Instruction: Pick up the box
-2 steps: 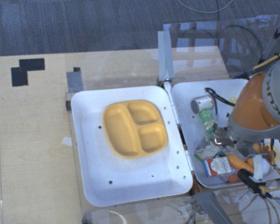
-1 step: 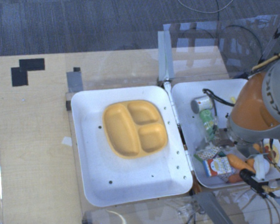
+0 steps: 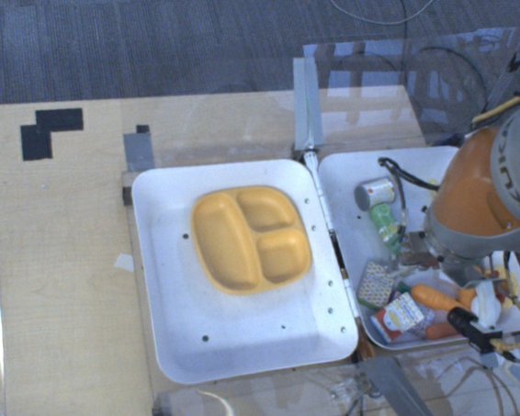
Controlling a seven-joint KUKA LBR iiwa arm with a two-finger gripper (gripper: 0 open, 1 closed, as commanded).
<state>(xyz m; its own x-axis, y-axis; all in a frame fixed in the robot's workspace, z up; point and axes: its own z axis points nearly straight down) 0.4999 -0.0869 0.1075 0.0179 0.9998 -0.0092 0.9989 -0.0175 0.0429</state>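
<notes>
From the overhead camera: find the gripper (image 3: 421,257) low inside the right bin (image 3: 343,203), under the grey wrist with its orange band. Cannot tell how wide open, being masked by the arm's own bulk. Can see nothing held.

Spot the box (image 3: 400,312) toward the view's lower left of the gripper, near yet apart, lying flat close to the bin's front wall. Looks like a small red-and-white printed carton, turned askew to the bin's edges. Crowded all round:
- Just beside a grey patterned packet (image 3: 376,284), itself left of the gripper.
- Touching or almost touching a carrot (image 3: 433,297) lying directly below the gripper in the view.
- A red thing (image 3: 439,329) farther down still.

Up-view and left of the gripper, a silver can (image 3: 375,192) and a green thing (image 3: 387,226). Well away to the left, past the divider, a yellow divided tray (image 3: 249,238) in the left bin (image 3: 171,286).

Judging by looks:
- Probably light, of thin card, stiff enough to keep shape but easy to crush.
- Likely smooth printed faces, so somewhat slippery.

Best taken across the two long sides at mid-length, squeezing gently. Would call for shifting down-view and left, then turning to match the skew. Beware catching the carrot or packet instead, given the tight spacing.
</notes>
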